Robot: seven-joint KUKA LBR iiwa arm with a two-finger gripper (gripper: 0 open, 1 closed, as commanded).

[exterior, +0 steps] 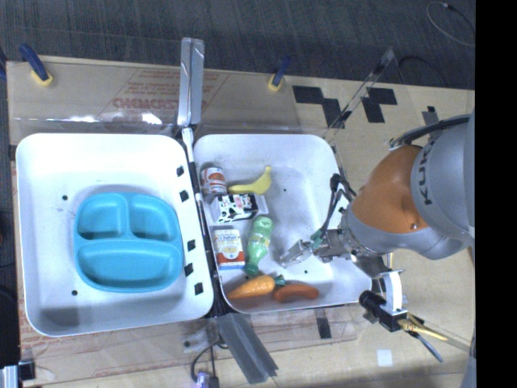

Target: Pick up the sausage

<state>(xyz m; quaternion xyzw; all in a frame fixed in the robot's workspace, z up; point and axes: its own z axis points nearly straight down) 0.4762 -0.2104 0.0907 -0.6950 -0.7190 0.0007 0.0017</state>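
**Arm over the right bin, sausage at the lower edge**

Looming largest at the right of the frame you see the grey arm [440, 188] with its orange band, reaching in over the right bin.

Start at the left: the left bin [40, 184] holds one blue divided tray [128, 242], lying flat in the middle of it.

Move across the divider to the right bin [311, 156]. Along its left wall you find a small can [212, 179] at the top, a yellow banana [251, 183] just beside it, a black-and-white carton [237, 207] below those, and a red-and-white packet [229, 245] lower still. A green bottle [258, 244] lies tilted beside the packet. At the lower edge an orange carrot [251, 288] lies with the sausage [296, 293] just to its right, almost end to end with it.

The gripper [295, 252] sits above the sausage and right of the bottle; its fingers are slightly spread with nothing between them.

Both bins rest on a pale wooden bench [363, 120] with black markings at upper right and blue clamps [35, 65] along its top edge. Dark carpet [258, 14] fills the top of the frame.
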